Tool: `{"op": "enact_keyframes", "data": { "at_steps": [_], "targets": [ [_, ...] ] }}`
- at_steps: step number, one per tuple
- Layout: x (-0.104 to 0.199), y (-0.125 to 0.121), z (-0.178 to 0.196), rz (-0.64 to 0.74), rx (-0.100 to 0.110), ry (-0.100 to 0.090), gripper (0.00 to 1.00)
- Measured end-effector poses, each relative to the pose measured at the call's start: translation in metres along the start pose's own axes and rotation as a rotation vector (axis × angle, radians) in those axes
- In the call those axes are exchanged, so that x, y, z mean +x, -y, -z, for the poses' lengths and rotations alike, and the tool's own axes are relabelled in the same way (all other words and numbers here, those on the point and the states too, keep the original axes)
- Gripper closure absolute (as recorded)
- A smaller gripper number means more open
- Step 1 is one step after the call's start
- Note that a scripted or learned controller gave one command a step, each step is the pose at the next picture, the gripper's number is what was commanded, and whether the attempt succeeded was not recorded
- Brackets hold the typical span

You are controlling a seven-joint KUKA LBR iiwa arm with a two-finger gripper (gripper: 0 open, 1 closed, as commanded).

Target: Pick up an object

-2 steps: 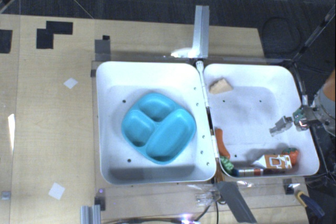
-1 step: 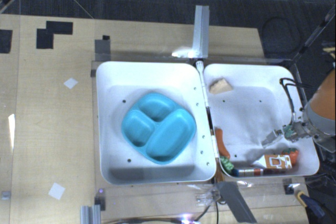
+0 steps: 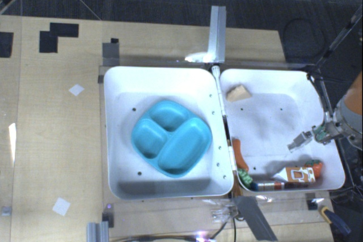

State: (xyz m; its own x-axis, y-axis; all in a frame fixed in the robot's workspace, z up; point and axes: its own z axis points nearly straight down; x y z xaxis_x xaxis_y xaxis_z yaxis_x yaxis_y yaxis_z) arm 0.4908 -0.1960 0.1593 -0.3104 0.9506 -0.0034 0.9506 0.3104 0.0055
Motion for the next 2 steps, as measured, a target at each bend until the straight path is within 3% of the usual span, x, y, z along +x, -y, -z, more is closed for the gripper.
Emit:
{"op": "enact_keyframes", "data": {
  "at_steps": [1,2],
  "targets": [
    [0.009,-0.004,-0.071,-0.388,-0.004,0.001,0.0],
    [-0.011,-0.032,-0.053,0.096,0.0,0.0,0.0]
  ]
}}
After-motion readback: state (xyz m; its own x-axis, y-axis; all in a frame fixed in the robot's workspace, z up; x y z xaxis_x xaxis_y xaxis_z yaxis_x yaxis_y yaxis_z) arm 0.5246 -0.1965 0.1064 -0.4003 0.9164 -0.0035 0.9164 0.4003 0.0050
